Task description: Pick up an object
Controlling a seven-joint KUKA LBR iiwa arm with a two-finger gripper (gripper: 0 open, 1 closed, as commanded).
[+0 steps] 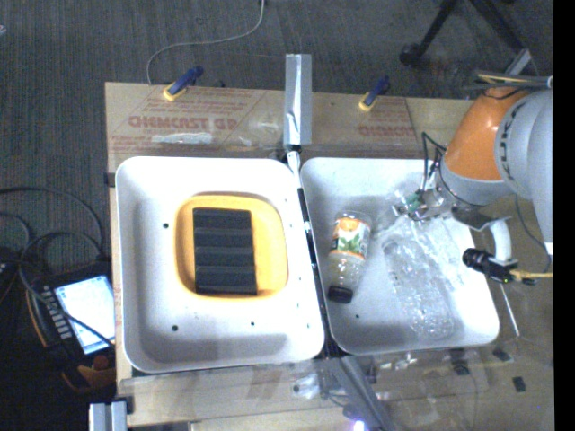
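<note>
Lying low in the right white bin [467, 335] is a crumpled clear plastic bottle [419, 281], beside a small orange-labelled bottle [347, 251]. At upper right, the gripper [422, 201] is hovering, grip indiscernible.

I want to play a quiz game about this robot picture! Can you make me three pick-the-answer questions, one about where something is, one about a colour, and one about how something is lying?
1. Where is the yellow tray with the black block?
A. Left bin
B. Right bin
C. On the floor

2. What colour is the band on the arm?
A. Green
B. Orange
C. Purple

3. How is the small bottle lying?
A. Standing upright
B. On its side
C. Held in the air

Answers: 1 A, the yellow tray sits in the left bin. 2 B, the arm wears an orange band. 3 B, the small bottle lies flat in the right bin, cap toward the camera.
</note>
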